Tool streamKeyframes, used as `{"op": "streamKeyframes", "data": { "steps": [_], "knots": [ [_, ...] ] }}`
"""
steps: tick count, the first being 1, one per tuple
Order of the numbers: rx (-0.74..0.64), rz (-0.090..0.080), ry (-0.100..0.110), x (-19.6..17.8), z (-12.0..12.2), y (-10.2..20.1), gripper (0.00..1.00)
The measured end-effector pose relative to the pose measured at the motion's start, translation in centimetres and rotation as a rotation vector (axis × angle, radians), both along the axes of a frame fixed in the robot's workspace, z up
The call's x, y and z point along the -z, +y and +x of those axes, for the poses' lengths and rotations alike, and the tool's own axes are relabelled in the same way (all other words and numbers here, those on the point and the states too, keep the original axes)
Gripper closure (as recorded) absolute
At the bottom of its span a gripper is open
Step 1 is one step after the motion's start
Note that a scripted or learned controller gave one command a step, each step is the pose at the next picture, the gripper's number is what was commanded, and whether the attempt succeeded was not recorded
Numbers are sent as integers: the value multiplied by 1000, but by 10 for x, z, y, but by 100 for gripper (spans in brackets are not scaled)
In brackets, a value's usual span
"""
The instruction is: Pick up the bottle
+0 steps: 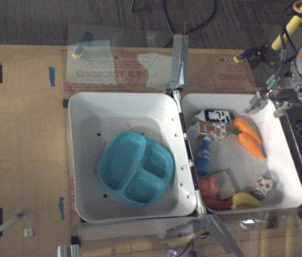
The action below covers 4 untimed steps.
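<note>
Blue bottle (203, 159) hugs the right bin's (293, 159) left wall; hand (271, 101) hovers empty, spread wide, so come straight down.

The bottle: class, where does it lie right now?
The blue bottle lies in the right bin, against its left wall, just below the small carton and above the red toy.

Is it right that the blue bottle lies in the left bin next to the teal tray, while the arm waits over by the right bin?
Not quite. The camera view shows the blue bottle in the right bin, near its left wall, among the toy food. The teal tray sits by itself in the left bin. The rest holds: the arm is at the right bin's upper right corner.
</note>
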<state>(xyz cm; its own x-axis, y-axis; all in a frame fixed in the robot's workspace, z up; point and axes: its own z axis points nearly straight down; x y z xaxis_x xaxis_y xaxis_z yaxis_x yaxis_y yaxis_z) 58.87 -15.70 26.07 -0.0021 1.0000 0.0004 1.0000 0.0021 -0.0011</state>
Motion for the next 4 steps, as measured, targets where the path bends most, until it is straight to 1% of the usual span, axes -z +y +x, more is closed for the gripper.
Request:
{"op": "streamKeyframes", "data": {
  "steps": [1,2,3,4],
  "knots": [
    [53,0,1,142,-43,27,0],
    [473,-2,-8,172,-50,61,0],
    [479,0,-12,161,-49,59,100],
    [273,1,3,157,-96,53,100]
  ]
}}
